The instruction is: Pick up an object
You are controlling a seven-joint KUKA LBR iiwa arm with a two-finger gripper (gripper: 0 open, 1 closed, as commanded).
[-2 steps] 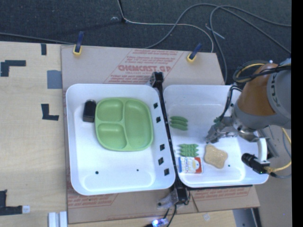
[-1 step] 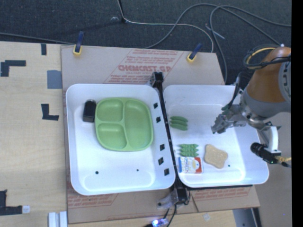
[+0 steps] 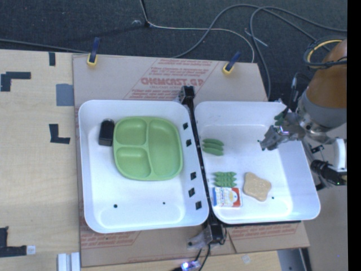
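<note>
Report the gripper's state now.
Grey two-finger gripper: cannot be told; it hovers above the right white bin, nothing visibly held.

Two shallow white bins sit side by side on a cardboard sheet [image 3: 169, 75] over a pale wooden bench [image 3: 34, 168]. At twelve o'clock, black cables [image 3: 186, 35] cross dark carpet [image 3: 67, 10]. Two yellow-and-blue clamps [image 3: 93, 55] pin the cardboard's far edge at eleven and one o'clock.

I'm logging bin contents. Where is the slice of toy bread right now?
The bread slice lies in the right bin, near its front edge, just right of the small red-and-white carton.
</note>
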